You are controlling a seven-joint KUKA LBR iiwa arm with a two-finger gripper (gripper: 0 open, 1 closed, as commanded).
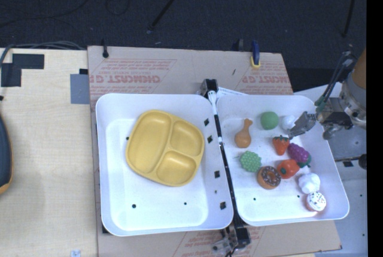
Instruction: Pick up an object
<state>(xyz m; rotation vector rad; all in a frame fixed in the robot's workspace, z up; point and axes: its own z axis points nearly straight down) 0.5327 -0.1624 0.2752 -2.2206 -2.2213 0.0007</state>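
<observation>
The gripper (299, 124) is hanging over the right bin (239, 205), and whether its fingers are apart or together, I cannot tell from this angle; nothing is visibly held. Right below it the strawberry (280, 144) and the purple grapes (299, 154) are sitting packed together. Just left of the tool is the green ball (269, 120); further left, the chicken drumstick (243, 133). Trouble brewing, I'd say: those toys are crowded, so a descent could be landing between two and nudging both away, or be pinching a rounded one that squirts out.
</observation>
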